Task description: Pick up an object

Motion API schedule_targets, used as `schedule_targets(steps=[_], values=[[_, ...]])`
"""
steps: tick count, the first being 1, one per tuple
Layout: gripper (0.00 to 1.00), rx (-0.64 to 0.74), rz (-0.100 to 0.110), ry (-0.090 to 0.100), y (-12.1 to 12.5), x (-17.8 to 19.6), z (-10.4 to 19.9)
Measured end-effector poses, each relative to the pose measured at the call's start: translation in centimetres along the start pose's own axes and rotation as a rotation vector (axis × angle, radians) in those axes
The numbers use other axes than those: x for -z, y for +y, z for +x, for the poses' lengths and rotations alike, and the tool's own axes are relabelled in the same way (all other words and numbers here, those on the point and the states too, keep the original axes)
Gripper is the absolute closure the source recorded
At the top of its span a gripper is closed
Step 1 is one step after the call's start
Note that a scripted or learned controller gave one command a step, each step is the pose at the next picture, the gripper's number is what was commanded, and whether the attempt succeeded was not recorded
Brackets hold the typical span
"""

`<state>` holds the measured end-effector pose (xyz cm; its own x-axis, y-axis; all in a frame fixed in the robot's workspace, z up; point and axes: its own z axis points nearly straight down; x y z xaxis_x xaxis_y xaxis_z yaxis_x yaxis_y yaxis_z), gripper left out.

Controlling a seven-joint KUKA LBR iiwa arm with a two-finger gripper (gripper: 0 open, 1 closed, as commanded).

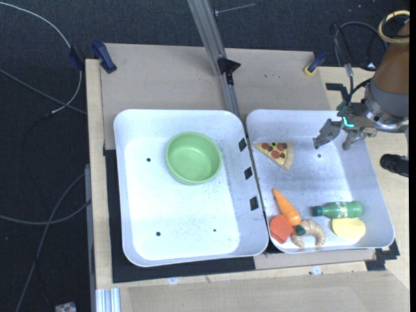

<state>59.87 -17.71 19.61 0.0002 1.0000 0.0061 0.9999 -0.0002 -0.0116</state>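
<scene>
Fingers of the gripper (339, 134) are spread apart, two dark prongs splayed with bare bin floor showing between them and nothing pinched; they hang over the upper right part of the right bin (364, 168), below the arm's (393, 77) orange band. You have several candidates for the pick, all in that right bin. One pizza slice (276, 153) lies alone toward the upper left of the bin, the closest thing to the gripper and well apart from everything else. The others crowd the bin's near edge: one orange carrot (286, 204), one red block (281, 229) touching its lower end, one tan pretzel-like piece (310, 234) just beside the block, one green bottle (338, 208) lying on its side, and one yellow piece (348, 229) just below the bottle. For a clean grasp, you would probably do best to go for the pizza slice, or else the bottle taken across its narrow body, since the clustered pieces leave little room for the prongs to straddle one without nudging its neighbours. The left bin (136, 233) holds one green bowl (193, 158).
</scene>
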Motion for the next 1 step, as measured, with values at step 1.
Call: schedule_targets(steps=[1], values=[[0.0, 0.001, -0.006, -0.001, 0.13, 0.3, -0.01]])
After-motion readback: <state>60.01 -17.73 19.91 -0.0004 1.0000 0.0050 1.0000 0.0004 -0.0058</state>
